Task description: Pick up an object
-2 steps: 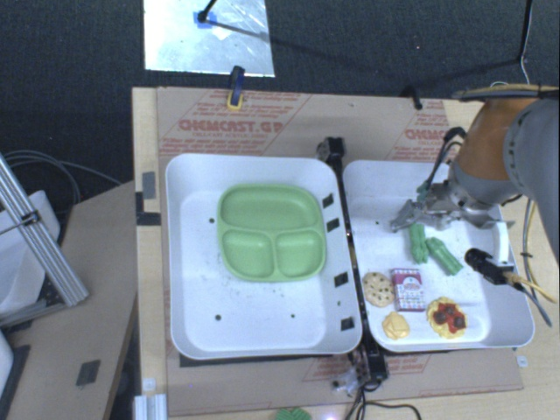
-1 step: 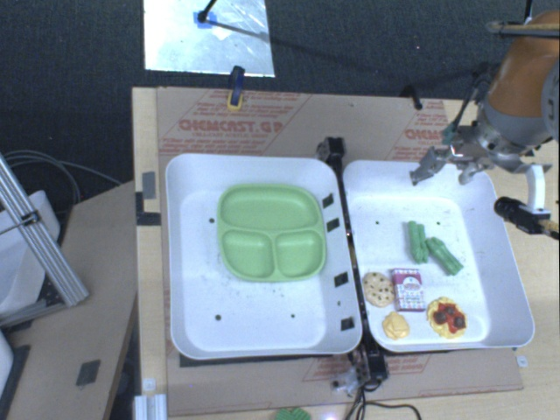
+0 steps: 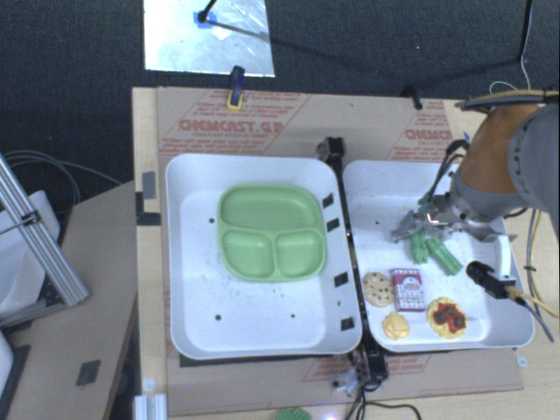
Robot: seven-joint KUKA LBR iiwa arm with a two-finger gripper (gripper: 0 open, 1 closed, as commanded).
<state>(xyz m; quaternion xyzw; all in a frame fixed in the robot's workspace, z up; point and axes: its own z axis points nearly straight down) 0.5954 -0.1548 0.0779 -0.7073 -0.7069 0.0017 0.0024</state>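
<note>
My gripper is low in the right bin, near its middle, reaching in from the right. Directly under and just right of it lies a green toy bean pod bundle, touching or nearly touching the gripper tip. Along the bin's front are a chocolate-chip cookie, a small red box, a yellow pastry and a small pizza. None of these is lifted.
The left bin holds a green divided plate. A black-clipped divider separates the two bins. The arm's grey and orange body hangs over the right bin's far right side.
</note>
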